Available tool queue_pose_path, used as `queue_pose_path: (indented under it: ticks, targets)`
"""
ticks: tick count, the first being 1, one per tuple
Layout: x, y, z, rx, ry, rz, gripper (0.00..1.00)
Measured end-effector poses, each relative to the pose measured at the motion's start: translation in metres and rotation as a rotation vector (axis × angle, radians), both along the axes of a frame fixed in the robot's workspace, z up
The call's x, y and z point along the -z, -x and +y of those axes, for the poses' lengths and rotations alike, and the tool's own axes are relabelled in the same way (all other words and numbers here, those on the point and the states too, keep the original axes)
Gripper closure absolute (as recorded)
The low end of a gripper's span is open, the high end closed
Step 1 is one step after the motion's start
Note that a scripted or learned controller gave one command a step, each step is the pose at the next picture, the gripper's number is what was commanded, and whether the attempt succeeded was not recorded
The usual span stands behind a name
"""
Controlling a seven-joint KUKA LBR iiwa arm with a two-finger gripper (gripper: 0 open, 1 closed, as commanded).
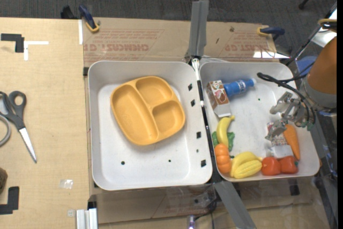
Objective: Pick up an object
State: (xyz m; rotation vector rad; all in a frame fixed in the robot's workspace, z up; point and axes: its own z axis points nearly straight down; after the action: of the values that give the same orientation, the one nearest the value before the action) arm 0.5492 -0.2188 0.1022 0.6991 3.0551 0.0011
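Over right bin (252, 67), hand (278, 125) lowered beside carrot (292, 140), grip state unclear

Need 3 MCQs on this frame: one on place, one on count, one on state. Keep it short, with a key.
1. Where does the yellow divided plate lie?
A. in the left bin
B. in the right bin
C. on the bench beside the scissors

2. How many compartments does the plate have?
A. two
B. three
C. five

3. How does the blue bottle rest?
A. upright on its base
B. lying on its side
C. raised off the bin floor by the arm

Key:
1 A, the plate sits on the floor of the left bin, while the toy food is in the right bin.
2 B, one long section and two smaller ones show.
3 B, its length runs flat along the bin floor next to the small carton; the gripper is apart from it, over the carrot.
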Motion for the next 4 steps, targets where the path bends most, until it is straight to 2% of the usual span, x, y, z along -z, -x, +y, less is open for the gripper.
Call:
queue_pose_path:
  ticks: [1,2,3,4]
  targets:
    - [0.010,0.012,-0.002,0.096,-0.001,0.004,0.00]
    - [-0.001,0.009,-0.001,0.093,0.001,-0.005,1.00]
    - [-0.114,0.002,0.040,0.212,-0.001,0.004,1.00]
    - [0.010,0.062,0.023,-0.209,0.000,0.005,1.00]
